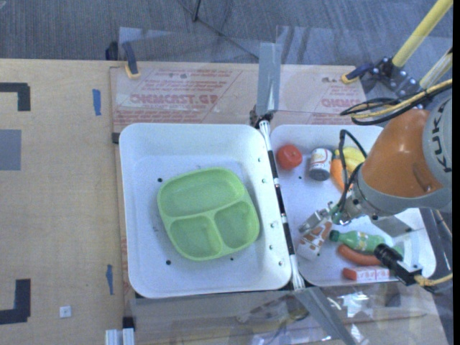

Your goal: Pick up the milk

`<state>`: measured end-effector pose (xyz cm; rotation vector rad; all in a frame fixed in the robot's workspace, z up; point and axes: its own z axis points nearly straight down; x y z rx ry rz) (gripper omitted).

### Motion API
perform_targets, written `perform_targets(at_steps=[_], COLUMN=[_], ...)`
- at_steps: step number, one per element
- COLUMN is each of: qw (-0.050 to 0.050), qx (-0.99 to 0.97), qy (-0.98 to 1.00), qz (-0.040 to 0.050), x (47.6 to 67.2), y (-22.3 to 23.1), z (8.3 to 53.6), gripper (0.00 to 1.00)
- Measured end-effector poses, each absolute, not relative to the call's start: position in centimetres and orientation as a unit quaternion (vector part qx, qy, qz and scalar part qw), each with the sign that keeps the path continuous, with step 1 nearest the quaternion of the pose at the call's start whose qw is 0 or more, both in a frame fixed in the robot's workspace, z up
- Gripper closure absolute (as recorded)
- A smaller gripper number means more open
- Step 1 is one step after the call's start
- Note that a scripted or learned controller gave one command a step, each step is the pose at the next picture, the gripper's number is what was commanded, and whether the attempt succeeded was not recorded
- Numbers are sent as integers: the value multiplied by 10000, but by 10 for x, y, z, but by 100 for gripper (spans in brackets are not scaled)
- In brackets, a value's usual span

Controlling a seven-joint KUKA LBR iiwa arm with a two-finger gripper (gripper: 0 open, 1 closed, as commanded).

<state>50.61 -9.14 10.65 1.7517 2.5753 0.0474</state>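
Camera view: gripper (325,220) hangs low in the right bin (420,264), fingers spread and holding nothing, directly over the near-left part of that bin. The milk (311,244), a small carton, lies just below and slightly left of the fingertips, apparently touching or nearly so, its long axis running roughly toward the fingers. Outward from the tool: green bottle (357,240) and carrot (359,256) just right of it, can (319,163) and tomato (289,156) beyond; green plate (208,213) well left, in the left bin (136,192).
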Motion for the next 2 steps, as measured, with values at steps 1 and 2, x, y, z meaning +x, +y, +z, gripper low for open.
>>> perform_targets(at_steps=[1, 2], qw=[222, 221], qx=[5619, 5623], qy=[8267, 8264], qz=[192, 185], x=[511, 511], y=[-91, -92], z=[122, 122], gripper=[100, 0])
